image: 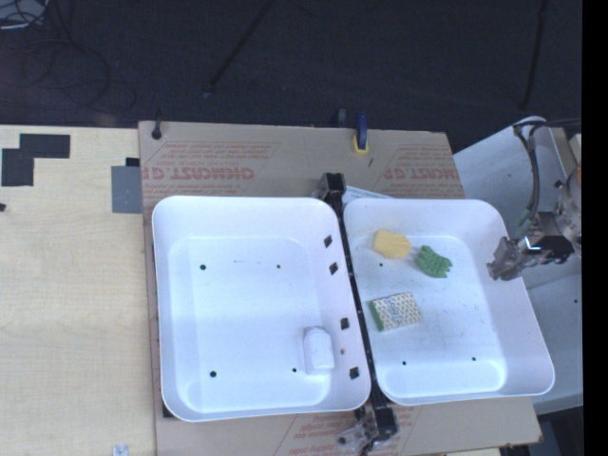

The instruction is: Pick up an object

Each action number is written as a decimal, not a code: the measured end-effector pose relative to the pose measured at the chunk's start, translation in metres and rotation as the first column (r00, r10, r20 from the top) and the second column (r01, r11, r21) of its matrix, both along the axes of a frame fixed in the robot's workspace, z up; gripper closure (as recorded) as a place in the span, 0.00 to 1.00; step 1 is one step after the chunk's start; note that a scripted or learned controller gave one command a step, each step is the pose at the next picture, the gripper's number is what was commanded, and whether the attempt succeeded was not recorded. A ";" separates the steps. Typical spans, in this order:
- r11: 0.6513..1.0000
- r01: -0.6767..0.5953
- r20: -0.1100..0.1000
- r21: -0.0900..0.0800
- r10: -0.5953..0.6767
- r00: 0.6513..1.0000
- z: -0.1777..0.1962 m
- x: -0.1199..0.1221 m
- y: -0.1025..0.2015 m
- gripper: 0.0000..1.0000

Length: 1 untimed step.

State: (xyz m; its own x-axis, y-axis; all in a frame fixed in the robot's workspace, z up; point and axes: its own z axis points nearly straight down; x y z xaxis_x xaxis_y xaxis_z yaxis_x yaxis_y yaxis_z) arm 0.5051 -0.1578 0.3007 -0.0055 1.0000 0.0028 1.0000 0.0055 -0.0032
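So the gripper [505, 259] is sitting just off the right edge of the right bin [518, 350], out over the grey bench surface, not above any of the objects. It's small and dark from here, and honestly I can't tell how it's set, wide or narrow, and I see nothing in it.

Moving in from there: the right bin has three things in it. Closest to the gripper is one green lumpy object [434, 261], then just beside it, further left, one yellow block [390, 245]. Below those two, nearer the bin's middle, lies one flat patterned piece with a green edge [394, 311] (looks speckled or dotted, hard to say more). All three sit apart from each other, none touching.

The left bin [180, 350] has just one thing, a white block [318, 348] near its lower right corner, blending in with the white floor.

Two bins total, side by side on a brown cardboard sheet [285, 164].
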 end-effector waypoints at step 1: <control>1.000 0.010 -0.001 -0.003 -0.010 1.000 -0.006 -0.031 -0.040 1.00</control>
